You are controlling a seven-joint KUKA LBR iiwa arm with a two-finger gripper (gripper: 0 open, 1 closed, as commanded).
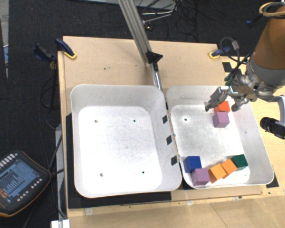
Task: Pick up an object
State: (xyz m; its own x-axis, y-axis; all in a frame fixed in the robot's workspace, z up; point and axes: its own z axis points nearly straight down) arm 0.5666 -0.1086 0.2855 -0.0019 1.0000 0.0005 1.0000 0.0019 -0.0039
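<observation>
- You are watching the end effector hovering low over the far part of the right bin, its two fingers spread either side of an orange cube; nothing is sitting pinched between them.
- The orange cube is lying just behind a purple cube, the two touching or nearly so, which is crowding any grip there.
- Four more blocks are sitting along the right bin's near wall: blue cube, second purple cube, second orange cube, green cube, likely bunched where the floor is curving up.
- The left bin is lying just beside the right bin on the tabletop.
- No readable writing or labels; the pendant screen, well beyond the left bin, is too small to read.
</observation>
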